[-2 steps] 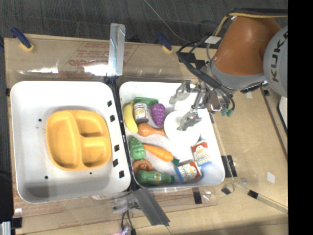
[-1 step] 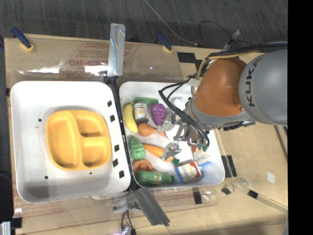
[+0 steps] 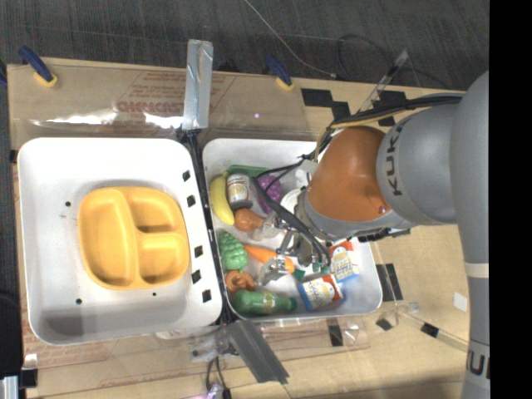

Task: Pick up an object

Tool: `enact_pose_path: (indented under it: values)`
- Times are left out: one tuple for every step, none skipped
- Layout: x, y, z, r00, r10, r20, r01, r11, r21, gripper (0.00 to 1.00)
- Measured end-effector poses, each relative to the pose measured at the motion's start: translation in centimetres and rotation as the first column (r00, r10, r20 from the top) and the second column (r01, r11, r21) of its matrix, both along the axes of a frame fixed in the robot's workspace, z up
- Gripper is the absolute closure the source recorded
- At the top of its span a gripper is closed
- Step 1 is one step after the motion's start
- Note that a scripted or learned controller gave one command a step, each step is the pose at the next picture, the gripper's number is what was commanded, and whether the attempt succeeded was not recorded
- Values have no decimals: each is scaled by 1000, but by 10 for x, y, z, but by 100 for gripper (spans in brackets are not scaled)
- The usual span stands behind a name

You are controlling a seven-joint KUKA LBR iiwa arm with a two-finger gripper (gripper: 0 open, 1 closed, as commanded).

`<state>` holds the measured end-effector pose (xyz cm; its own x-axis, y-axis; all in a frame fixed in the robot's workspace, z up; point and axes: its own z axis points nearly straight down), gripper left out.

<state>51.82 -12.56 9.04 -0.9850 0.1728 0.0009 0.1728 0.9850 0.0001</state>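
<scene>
Grey arm (image 3: 432, 165) hides much of right bin (image 3: 249, 150); fingers' (image 3: 287, 260) state unclear amid toys.

1. The grey robot arm (image 3: 432, 169) is showing dark letters "KU" on its wrist housing, running sideways at the three o'clock side.
2. The brown cardboard sheet (image 3: 150, 98) at eleven o'clock is carrying faint red print, too blurred for reading.

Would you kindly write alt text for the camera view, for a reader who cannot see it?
A grey arm's gripper reaches down into the right bin, crowded with toy food: a banana, a can, a green bottle, small cartons. The left bin holds a yellow divided tray.
</scene>
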Motion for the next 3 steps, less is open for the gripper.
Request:
enact_pose_path:
  values:
    - [1, 2, 9, 1000, 8, -1, -8, 1000, 0, 100]
    - [1, 2, 9, 1000, 9, -1, -9, 1000, 1, 0]
    - [-33, 16, 4, 997, -77, 16, 77, 997, -1, 0]
